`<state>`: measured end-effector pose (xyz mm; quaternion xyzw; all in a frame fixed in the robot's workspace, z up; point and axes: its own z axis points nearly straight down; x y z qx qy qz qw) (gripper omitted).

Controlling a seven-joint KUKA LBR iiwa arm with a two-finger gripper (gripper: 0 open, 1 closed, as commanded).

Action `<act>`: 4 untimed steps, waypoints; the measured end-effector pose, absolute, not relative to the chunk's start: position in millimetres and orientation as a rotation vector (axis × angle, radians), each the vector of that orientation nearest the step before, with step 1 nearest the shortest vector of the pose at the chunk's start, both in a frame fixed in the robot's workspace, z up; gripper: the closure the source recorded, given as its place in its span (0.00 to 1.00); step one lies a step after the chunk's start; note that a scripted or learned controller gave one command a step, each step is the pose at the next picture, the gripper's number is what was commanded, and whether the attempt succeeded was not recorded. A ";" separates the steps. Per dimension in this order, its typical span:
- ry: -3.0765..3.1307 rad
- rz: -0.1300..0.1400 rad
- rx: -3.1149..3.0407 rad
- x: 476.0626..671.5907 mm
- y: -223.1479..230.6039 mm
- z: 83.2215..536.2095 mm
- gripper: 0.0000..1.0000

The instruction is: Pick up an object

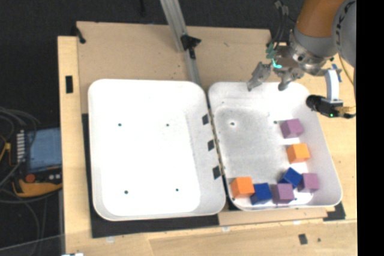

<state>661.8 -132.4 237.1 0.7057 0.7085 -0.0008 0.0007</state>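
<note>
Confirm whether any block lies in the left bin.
No: all the blocks lie in the right bin, along its right and near sides.

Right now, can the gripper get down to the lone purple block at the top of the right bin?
Probably yes. The gripper hangs open over the right bin's far rim, and the purple block sits apart from the other blocks with nothing over it.
</note>
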 end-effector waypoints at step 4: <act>2.223 0.000 2.212 669.6 -128.9 110.0 1.00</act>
